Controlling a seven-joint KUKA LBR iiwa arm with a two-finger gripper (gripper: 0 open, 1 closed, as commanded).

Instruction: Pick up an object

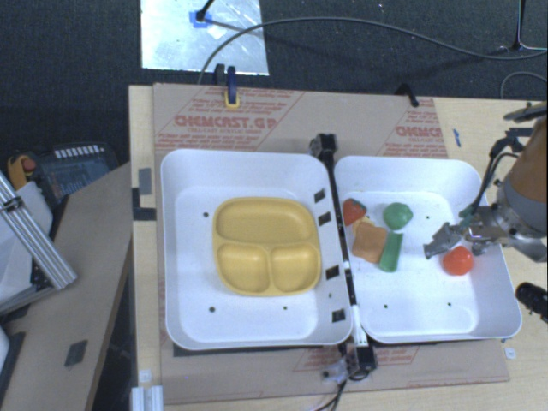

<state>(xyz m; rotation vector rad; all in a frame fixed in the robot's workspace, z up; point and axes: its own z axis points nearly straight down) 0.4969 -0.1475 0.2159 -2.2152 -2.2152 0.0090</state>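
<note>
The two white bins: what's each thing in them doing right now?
Yellow tray: flat in left bin, compartments bare.
Orange block: lying in right bin, touching green piece.
Green ball: resting above them.
Red ball: loose, beside gripper.

Yellow tray [262,255], white bins [184,229] — green, orange, red toys [379,234].

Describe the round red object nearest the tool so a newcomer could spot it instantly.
Look in the right bin, toward its right side. Just beside the tool lies a round red-orange ball. It sits alone, apart from the green, orange and red cluster near the divider.
</note>
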